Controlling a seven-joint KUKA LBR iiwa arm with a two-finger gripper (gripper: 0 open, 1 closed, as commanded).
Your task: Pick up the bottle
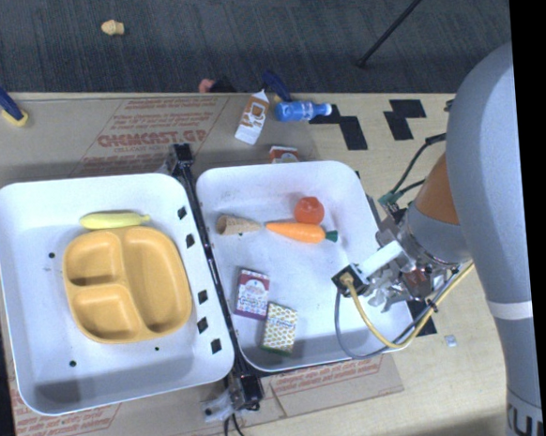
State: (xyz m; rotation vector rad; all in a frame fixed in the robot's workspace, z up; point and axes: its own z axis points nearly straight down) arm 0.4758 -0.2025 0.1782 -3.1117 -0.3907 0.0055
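The small blue plastic bottle (300, 111) is lying on its side on the counter (409, 155) beyond the right white bin (365, 191), well apart from the hand (401, 287), whose opening I cannot tell, hovering at that bin's right rim, so it is needing to travel over and align across the bottle's width.

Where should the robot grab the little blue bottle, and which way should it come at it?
Probably round the middle of the bottle, coming straight down. It lies on its side on the cardboard beyond the right bin, pointing left to right, so fingers closing across its narrow width should fit. The gripper is near the bin's right edge, far from it.
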